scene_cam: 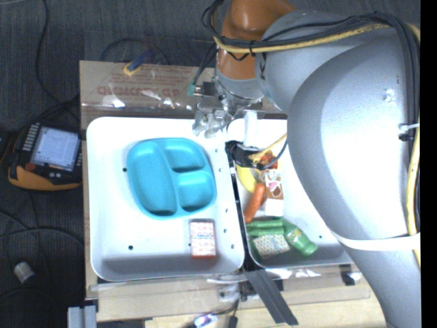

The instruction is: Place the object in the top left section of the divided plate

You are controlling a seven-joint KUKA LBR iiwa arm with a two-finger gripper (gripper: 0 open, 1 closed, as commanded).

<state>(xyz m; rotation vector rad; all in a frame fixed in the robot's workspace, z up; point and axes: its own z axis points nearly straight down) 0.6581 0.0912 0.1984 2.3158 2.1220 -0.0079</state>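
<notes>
The claw hangs over the far rim of the left bin, just beyond the far right corner of the blue divided plate. Whether its fingers are spread or closed cannot be told, and nothing shows between them.

The plate sits in the middle of the left bin with all its sections bare. Near it, toward the bin's near edge, lies a small patterned box. The right bin holds a jumble: a carrot, a banana, a green bottle and a green packet, among other things.

Which of these is the task's object cannot be told. The task looks to be at the picking stage, with nothing delivered. The next move calls for a firm grasp on one piece, then a carry to the plate's far left section, releasing low enough that the piece stays inside the ridge.
</notes>
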